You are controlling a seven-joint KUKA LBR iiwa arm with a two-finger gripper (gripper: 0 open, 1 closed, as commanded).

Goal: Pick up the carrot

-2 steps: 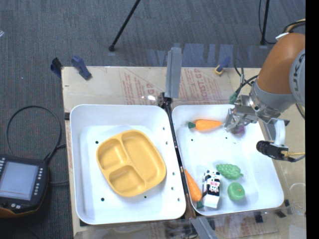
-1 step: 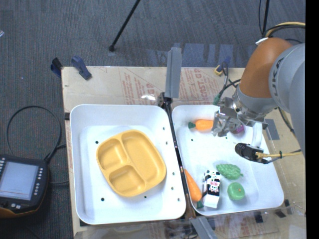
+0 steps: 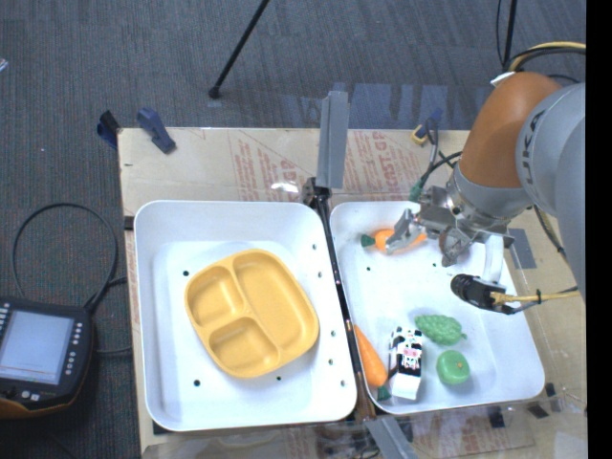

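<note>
Nearest the camera, along the right bin's (image 3: 524,390) bottom edge, sat a little black-and-white cow-print carton (image 3: 407,361), a round green fruit (image 3: 453,367) just to its 3 o'clock, and a bumpy green vegetable (image 3: 441,328) right above those two. An orange carrot (image 3: 369,354) lay slanted against that bin's left wall, at about 9 o'clock from the carton, close beside it. Over in the left bin (image 3: 158,256), a yellow divided plate (image 3: 251,311) took up the middle, turned a bit off square. Further back in the right bin, up near its 11 o'clock corner, a second carrot (image 3: 395,240) with a green end was lying there, and the gripper (image 3: 427,238) was right on it. Fingers looked spread, one on either side of the orange end, but honestly I couldn't tell if they were actually touching it or just hovering around it. The arm (image 3: 521,146), grey with that orange band, came in from 3 o'clock. Both bins rested on a cardboard-covered tabletop (image 3: 220,161), with a blue clamp (image 3: 155,129) at its far-left corner.
</note>
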